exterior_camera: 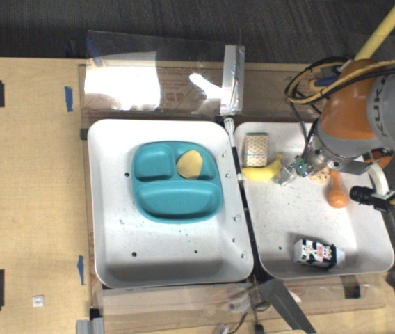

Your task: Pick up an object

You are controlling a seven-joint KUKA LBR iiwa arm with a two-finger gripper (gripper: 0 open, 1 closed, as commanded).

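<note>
The hand [296, 168] sits low in the right bin [364, 252], just beside the tip of the banana [261, 172]; whether it is apart or together cannot be told. To lift the banana well, it should centre over the fruit's middle, not the tip. The sponge [256, 149] touches the banana, and the bin divider [243, 186] lies close, leaving little room there. The carrot [336, 189] and small carton [315, 252] lie apart in open floor.
</note>
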